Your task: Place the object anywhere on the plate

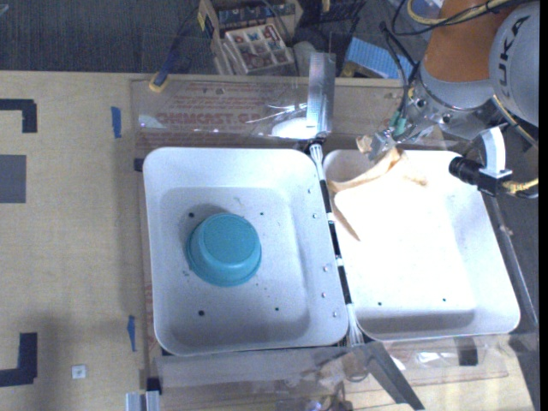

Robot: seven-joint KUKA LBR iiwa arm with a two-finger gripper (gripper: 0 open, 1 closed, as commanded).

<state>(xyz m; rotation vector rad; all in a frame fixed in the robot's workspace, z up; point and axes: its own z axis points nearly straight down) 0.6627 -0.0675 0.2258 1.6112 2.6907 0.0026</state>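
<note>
The right bin (479, 315) was washed out by glare, so most of its floor read as plain white and little in it could be made out. At its 10 o'clock corner lay a tan object (364, 182). Its edges were lost in the brightness. What showed was a curved arc along the bin's corner and thin tan streaks running off it. One streak slanted down toward 5 o'clock near the bin's left wall, and another ran toward 4 o'clock from below the gripper. No clear long axis could be told from these pieces.

The gripper (387, 141) hung over that same corner, at or just above the tan object's upper end. Whether it was apart, together or clamped on anything could not be told, nor whether it touched the object. The arm (475, 32) was cut off at the view's top and right edges.

On the arm's grey shell, the letters "UKA" could be read, cut off at the frame. Red print ran across a clear sheet (223, 114) at 12 o'clock behind the bins, too faint to read surely.

In the left bin (163, 178), a round teal dish (224, 248) sat just toward 9 o'clock of centre, well apart from the tan object.
</note>
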